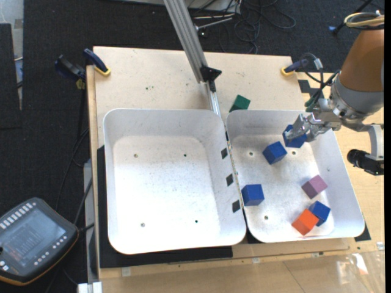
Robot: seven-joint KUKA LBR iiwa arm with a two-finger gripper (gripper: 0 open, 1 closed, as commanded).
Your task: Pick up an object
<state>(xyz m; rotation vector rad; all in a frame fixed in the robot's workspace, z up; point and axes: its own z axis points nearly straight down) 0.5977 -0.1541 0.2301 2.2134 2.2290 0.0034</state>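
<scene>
Over right bin (342, 182): end effector (297, 133) hangs above floor, dark blue block (295, 140) pinched between fingers. Second blue cube (274, 152) sits just below-left. Purple cube (314, 186), orange cube (305, 222) near front. Risk: grip looks off-centre, near block edge; block may slip out, drop onto cube beneath.

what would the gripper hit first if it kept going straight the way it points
Probably the blue block right at the gripper, over the right bin. Another blue block lies just beyond. Depth is unclear from this single slanted view.
</scene>
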